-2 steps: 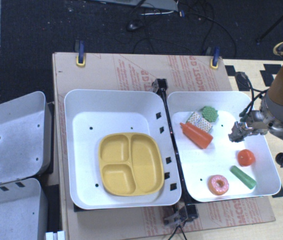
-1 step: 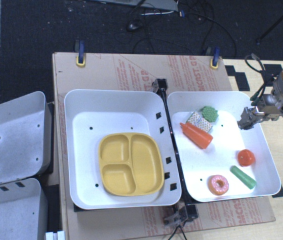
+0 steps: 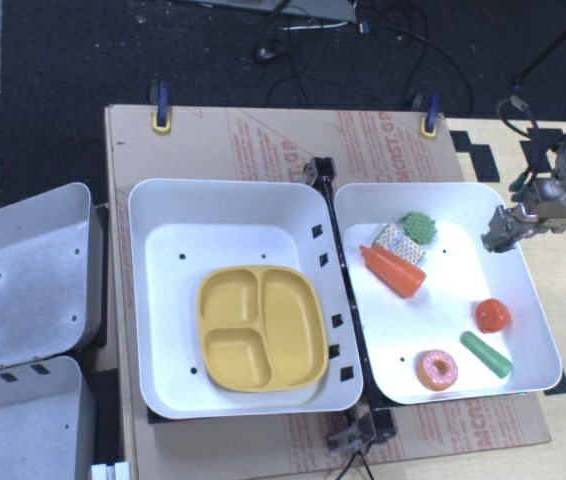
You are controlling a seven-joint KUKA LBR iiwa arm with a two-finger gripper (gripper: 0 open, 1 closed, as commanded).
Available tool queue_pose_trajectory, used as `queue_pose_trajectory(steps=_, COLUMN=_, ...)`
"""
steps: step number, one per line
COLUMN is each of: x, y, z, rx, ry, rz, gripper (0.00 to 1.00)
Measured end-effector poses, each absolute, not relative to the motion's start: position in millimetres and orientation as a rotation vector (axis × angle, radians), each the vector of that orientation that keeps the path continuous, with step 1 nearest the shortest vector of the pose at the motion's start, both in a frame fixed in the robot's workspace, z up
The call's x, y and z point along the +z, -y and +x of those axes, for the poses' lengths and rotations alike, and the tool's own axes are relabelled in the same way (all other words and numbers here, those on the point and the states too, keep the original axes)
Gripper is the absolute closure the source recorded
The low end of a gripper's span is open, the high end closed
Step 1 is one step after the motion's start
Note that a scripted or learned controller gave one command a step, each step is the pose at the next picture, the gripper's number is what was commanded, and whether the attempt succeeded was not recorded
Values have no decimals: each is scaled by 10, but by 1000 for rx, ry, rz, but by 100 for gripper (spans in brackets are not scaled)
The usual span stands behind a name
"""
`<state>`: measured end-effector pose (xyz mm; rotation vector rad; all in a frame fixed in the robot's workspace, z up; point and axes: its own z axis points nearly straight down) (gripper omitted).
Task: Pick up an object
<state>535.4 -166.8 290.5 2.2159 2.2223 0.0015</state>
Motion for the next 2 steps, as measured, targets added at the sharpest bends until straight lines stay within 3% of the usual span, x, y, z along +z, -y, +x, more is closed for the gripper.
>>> queue_pose_trajectory(steps=2, x=2885, y=722, z=5352, rx=0, ry=-2230, rz=2214, gripper=100)
